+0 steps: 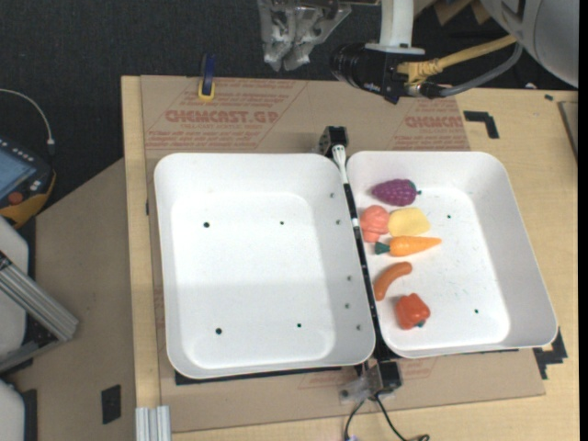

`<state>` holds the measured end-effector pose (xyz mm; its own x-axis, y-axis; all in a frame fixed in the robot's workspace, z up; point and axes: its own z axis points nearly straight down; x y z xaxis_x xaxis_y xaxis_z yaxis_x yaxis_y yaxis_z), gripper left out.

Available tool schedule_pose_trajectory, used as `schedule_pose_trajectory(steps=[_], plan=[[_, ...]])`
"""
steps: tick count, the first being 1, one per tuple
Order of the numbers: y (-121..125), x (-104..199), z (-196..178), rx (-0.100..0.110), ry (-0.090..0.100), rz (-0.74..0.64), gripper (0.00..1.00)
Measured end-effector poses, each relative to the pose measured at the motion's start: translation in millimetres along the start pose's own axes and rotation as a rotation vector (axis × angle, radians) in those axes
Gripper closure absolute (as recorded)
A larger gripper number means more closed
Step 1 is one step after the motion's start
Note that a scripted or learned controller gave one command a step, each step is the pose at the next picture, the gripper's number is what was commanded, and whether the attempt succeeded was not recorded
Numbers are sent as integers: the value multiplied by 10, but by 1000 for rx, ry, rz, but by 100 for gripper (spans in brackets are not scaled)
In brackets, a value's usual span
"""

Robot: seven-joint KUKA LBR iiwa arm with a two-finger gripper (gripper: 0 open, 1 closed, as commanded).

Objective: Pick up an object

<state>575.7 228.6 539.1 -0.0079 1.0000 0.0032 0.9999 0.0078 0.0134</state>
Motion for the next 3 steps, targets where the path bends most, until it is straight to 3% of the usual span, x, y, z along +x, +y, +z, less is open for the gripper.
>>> schedule_pose_trajectory(steps=[1,2,3], plan=[[452,-60,1453,27,-9,11,100],[-522,-28,129,4,3,2,100],[-481,-27,96,10,-2,5,100]])
